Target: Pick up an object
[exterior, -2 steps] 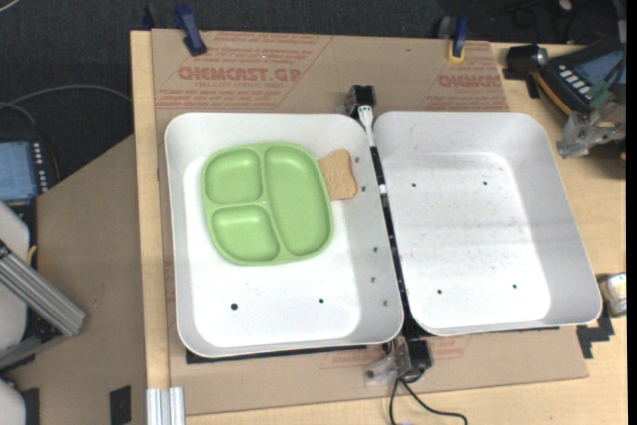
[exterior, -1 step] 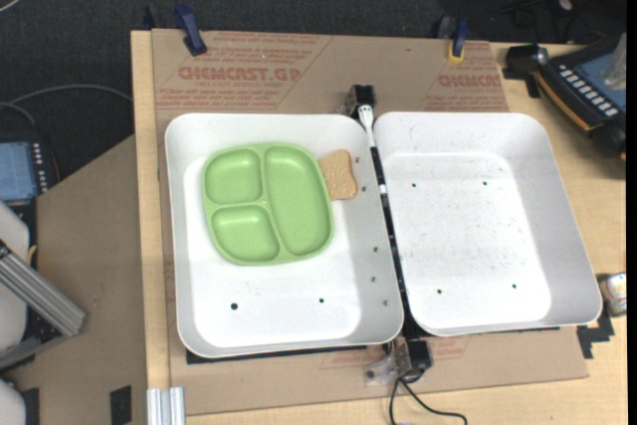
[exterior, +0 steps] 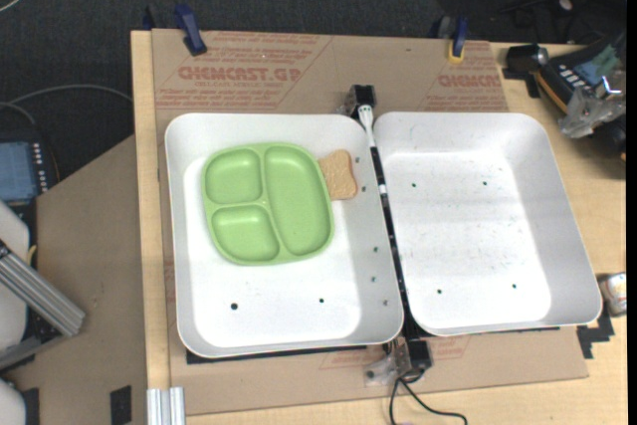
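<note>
A green divided plate point(exterior: 267, 204) lies in the upper part of the left bin point(exterior: 289, 314). Beside its right edge, touching it, lies a tan toast-like piece point(exterior: 339, 174). The right bin point(exterior: 478, 224) shows its bare white floor. At the far right, beyond the right bin's upper corner, I see what looks like my gripper point(exterior: 587, 109), grey and partly cut off by the frame edge. It is well away from both objects, with nothing seen in it.
Both bins rest on a cardboard sheet point(exterior: 249, 65) clamped at the back by a blue clamp point(exterior: 189, 30) and a yellow one point(exterior: 457, 40). A black bracket point(exterior: 362, 100) sits between the bins at the back. Cables point(exterior: 408, 393) hang off the front edge.
</note>
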